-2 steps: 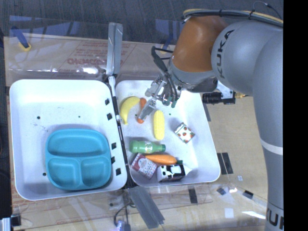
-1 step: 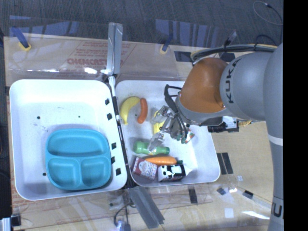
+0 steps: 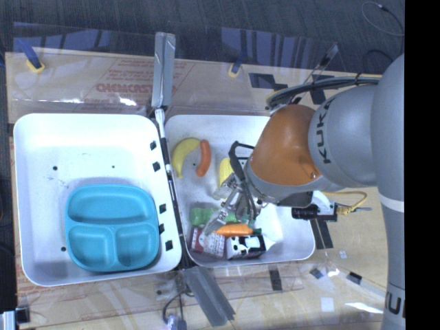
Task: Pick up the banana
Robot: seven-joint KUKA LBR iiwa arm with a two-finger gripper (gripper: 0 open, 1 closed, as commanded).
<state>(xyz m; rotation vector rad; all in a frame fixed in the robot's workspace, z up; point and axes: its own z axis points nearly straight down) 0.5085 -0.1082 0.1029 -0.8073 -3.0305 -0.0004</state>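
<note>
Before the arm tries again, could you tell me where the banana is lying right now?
The banana lies in the upper left part of the right bin, near the divider between the bins, beside the orange-red sausage and left of the gripper.

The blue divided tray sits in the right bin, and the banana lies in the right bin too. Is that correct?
Not quite. The camera view shows the blue divided tray in the left bin; the banana does lie in the right bin.

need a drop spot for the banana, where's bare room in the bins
Bare floor runs along the left bin behind the blue tray. The right bin is crowded: banana, orange sausage and packets under the gripper, free just along its far wall.
</note>
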